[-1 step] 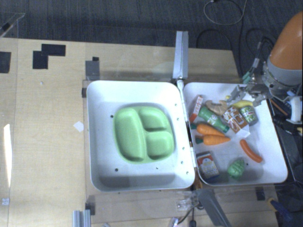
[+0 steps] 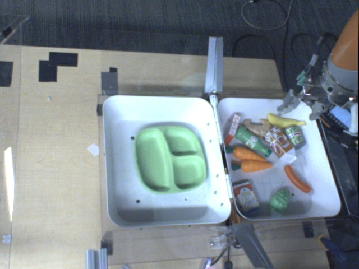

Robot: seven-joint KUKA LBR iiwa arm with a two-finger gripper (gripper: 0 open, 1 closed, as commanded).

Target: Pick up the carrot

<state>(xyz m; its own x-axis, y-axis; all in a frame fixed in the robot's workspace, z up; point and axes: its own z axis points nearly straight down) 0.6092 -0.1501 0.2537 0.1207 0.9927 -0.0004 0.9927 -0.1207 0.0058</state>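
Camera view shows two white bins side by side. The left bin (image 2: 112, 150) holds one green tray (image 2: 170, 158) with three hollows. The right bin (image 2: 328, 203) holds the toy food.

There are two carrots. The upper carrot (image 2: 249, 153) lies at about the middle of the right bin, toward 9 o'clock. Its long side runs from 10 o'clock to 4 o'clock. Its green end points to 10 o'clock and its thin tip points to 4 o'clock. The lower carrot (image 2: 254, 165) lies just below it and touches it. It runs flat across, from 9 o'clock to 3 o'clock, with the green end at 9 o'clock.

There is one banana (image 2: 285, 120) at 12 o'clock in the bin. One green can (image 2: 252, 139) lies above the carrots. One sausage (image 2: 297, 179) lies at 4 o'clock. One green lump (image 2: 280, 199) sits at 6 o'clock, and one small box (image 2: 247, 197) is beside it.

The gripper (image 2: 303, 101) hangs over the top right corner of the right bin, near the banana and well apart from the carrots. Its claw is spread apart and grasps nothing.
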